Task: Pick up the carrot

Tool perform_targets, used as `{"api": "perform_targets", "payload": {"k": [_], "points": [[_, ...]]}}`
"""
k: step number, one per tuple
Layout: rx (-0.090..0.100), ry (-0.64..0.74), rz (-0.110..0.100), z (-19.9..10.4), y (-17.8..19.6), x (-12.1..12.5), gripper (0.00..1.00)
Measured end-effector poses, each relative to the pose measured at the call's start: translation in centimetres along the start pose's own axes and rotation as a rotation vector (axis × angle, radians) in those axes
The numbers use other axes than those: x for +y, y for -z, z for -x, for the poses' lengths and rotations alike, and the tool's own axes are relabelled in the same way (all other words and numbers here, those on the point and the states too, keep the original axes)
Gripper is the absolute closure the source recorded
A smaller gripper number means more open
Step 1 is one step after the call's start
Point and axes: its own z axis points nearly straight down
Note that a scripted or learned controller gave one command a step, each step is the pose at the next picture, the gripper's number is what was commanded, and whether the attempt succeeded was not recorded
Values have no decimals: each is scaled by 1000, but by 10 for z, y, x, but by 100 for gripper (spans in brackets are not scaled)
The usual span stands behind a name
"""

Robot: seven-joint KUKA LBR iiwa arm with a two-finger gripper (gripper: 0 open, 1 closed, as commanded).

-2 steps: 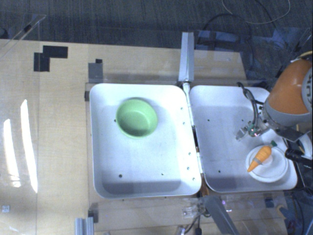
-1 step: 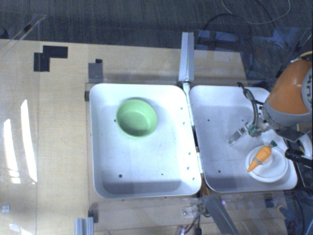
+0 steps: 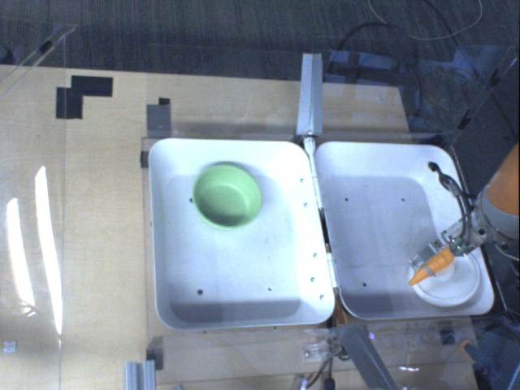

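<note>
Orange carrot (image 3: 432, 266): sits in the right bin (image 3: 370, 218), down in the near right corner, tilted with its thin tip pointing lower left and the fat end up toward the arm.
White plate (image 3: 448, 289): small round one right under the carrot, hard to pick out against the bin floor; can't really say if the carrot rests on it or hangs a bit above.
Gripper (image 3: 449, 246): right at the carrot's fat end, coming in from the right edge.
Fingers: honestly too small and cluttered to call. They look closed in around the top of the carrot, but I can't tell for sure if it's pinched or just touching.
Arm (image 3: 502, 205): grey wrist with a bit of the orange band peeking in at the right edge, dark cable looping along the bin's right wall.
Green bowl (image 3: 227, 195): sitting upright in the left bin (image 3: 236, 299), toward the far left part, well apart from the carrot.
Bench (image 3: 81, 218): light wood top, couple of black marks up in the far left.
</note>
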Motion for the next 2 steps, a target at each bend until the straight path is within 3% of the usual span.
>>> {"api": "perform_targets", "payload": {"k": [1,2], "points": [[-5,-109,6,-26,-39,10,0],[-4,-339,6,-3,-40,-3,0]]}}
